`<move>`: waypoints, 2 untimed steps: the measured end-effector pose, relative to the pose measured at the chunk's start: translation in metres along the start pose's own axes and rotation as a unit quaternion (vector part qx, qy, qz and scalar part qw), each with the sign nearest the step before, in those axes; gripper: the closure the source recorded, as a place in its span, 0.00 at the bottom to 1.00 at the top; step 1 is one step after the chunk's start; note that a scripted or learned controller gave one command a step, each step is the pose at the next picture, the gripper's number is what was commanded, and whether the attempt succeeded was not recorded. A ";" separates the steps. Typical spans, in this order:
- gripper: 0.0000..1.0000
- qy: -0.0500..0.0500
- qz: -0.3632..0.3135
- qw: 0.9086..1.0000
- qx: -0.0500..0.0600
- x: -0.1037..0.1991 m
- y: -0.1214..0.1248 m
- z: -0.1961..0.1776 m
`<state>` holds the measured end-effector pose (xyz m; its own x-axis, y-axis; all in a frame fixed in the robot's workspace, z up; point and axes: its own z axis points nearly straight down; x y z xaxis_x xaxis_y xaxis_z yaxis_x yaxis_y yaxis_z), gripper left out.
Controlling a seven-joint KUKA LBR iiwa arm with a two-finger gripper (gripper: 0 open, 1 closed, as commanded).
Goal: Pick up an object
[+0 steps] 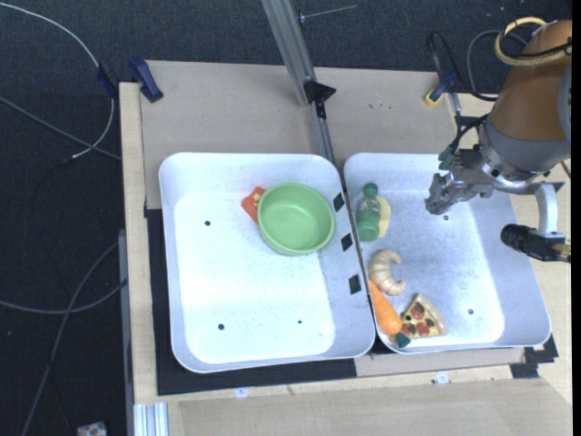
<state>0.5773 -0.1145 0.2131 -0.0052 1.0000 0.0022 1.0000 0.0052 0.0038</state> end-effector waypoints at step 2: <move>1.00 0.000 -0.001 1.000 0.001 0.099 0.026 -0.002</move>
<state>0.6029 -0.0157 0.2157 -0.0063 1.0000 0.0026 1.0000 0.0063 0.0013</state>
